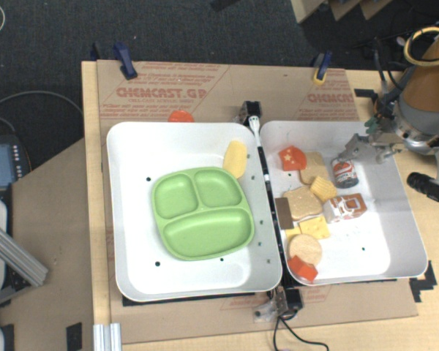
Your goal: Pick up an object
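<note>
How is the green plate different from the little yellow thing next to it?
The green plate is much bigger than the yellow piece. The green plate has three hollow sections, while the yellow piece is one smooth, rounded lump. The green plate sits in the middle of the left bin, while the yellow piece lies near that bin's upper right corner, just past the plate's edge. Both rest in the same white bin.

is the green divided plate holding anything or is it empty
Empty. The green plate in the left bin shows bare green in all three compartments; the yellow piece lies beside it, outside its rim.
</note>
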`<state>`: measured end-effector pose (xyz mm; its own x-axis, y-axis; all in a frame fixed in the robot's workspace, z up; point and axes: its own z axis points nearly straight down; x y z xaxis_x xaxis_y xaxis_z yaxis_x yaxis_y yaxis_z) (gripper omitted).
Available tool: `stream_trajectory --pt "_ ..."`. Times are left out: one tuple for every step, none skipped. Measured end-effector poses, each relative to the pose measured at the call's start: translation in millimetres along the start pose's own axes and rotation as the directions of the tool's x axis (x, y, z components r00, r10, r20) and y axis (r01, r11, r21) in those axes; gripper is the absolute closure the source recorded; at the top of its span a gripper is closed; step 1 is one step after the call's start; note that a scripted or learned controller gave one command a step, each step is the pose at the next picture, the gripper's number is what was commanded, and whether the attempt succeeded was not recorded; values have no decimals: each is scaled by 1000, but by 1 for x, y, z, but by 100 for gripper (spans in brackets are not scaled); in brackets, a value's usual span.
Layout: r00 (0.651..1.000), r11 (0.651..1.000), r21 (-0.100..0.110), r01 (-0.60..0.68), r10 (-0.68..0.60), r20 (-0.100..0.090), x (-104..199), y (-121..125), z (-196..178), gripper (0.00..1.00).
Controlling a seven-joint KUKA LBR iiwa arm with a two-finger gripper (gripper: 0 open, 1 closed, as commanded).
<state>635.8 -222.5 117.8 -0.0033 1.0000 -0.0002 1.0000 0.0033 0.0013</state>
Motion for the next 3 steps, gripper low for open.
stream_trajectory --pt "1000 1000 2 -3 3 0 41 -13 33 0" --pt "1000 1000 -6 -2 2 1 41 -10 19 100" --pt "1000 1000 5 2 -2 -4 127 -40 -19 100"
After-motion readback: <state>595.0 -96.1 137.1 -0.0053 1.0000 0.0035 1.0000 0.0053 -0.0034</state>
